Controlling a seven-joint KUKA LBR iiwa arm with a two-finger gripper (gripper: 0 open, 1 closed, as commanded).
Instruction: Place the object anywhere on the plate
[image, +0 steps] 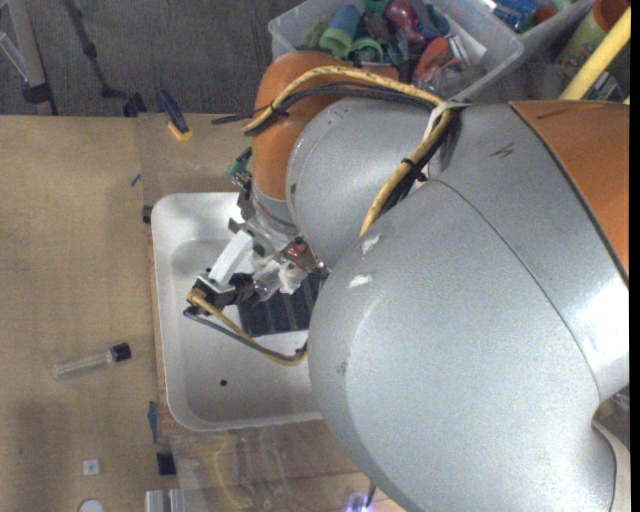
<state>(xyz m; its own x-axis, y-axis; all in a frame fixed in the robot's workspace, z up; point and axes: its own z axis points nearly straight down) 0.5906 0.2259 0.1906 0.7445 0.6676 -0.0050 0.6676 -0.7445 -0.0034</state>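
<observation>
My gripper (262, 285) sits low in the white bin (185, 300), right over a dark ribbed thing (280, 315) (perhaps the object). Open or closed, I cannot tell. The arm (450, 300) blocks much of my view, so I risk lifting away with nothing.

Right part of white bin (190, 372) hidden under arm (450, 300); arm cropped right, bottom

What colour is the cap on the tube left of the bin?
The cap is black, best seen in the camera view.
</observation>
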